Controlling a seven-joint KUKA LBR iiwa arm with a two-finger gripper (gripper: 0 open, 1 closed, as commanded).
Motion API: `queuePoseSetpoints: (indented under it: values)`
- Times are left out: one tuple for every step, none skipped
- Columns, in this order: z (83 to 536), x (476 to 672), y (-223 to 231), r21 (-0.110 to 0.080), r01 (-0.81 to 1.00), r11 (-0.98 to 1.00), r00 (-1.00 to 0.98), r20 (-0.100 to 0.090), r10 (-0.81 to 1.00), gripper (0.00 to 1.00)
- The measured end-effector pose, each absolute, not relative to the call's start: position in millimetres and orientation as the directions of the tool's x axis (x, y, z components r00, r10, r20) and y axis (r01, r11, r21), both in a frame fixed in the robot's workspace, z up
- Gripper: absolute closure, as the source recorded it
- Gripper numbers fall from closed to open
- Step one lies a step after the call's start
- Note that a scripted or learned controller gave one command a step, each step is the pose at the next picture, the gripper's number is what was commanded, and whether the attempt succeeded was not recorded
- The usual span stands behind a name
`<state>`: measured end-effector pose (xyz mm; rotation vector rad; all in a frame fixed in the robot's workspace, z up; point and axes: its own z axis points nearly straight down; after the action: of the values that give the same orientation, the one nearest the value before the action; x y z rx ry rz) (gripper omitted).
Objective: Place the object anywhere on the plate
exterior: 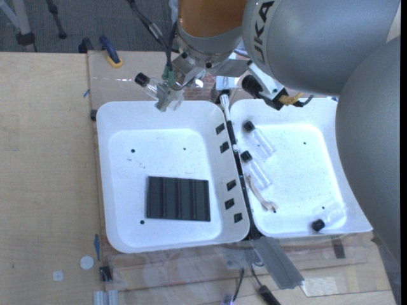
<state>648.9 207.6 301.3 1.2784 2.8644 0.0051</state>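
Camera view. Claw (166, 98): hanging over the far rim of the left bin (111, 170), whether parted or holding anything I cannot tell. Dark ridged plate (178, 198): lying flat in the left bin, nearer its front. Clear plastic objects (257, 164): lying in the right bin (331, 170), well apart from the plate. Tabletop (44, 170): carrying both bins.

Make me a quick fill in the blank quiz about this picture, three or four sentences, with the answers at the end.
1. The dark ribbed plate lies in the ____ bin of the camera view.
2. The gripper hangs over the ____ rim of the left bin.
3. The clear tubes lie in the ____ bin.
4. The band above the arm's wrist is ____.

Missing words: left; far; right; orange
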Motion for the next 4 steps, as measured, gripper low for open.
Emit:
queuePoseSetpoints:
  values:
    - [225.1, 643.2, 212.6, 0.001, 0.372, 0.928, -0.928, 0.001, 0.372, 1.0]
    - [235.8, 626.8, 224.1, 0.001, 0.265, 0.964, -0.964, 0.0, 0.265, 1.0]
    - [230.2, 620.0, 224.3, 0.001, 0.194, 0.981, -0.981, 0.0, 0.194, 1.0]
    - [206.3, 618.0, 225.5, 0.001, -0.038, 0.999, -0.999, 0.0, -0.038, 1.0]
